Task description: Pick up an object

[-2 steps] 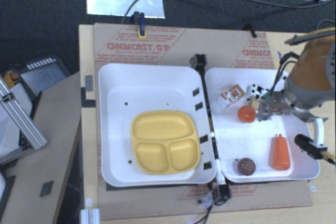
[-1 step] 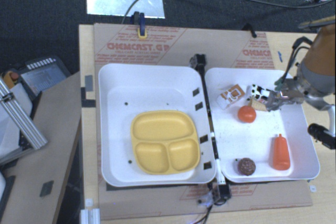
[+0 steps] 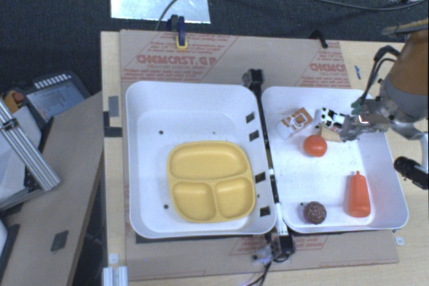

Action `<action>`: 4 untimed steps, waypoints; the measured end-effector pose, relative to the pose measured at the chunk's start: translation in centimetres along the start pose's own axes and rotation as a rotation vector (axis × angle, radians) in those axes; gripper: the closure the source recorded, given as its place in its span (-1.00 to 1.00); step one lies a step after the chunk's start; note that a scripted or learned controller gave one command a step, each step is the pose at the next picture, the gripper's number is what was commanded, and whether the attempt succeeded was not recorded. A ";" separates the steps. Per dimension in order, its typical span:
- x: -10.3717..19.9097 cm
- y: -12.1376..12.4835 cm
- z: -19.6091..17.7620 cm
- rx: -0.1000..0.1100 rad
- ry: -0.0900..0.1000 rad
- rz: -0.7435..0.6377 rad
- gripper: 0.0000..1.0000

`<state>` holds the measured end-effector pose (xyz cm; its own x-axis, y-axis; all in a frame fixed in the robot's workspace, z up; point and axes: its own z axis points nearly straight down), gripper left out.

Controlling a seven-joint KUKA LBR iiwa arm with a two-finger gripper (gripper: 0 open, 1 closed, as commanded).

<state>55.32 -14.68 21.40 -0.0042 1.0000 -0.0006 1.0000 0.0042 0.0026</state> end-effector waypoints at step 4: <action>22.9 6.7 -1.5 -0.002 0.003 -0.006 1.00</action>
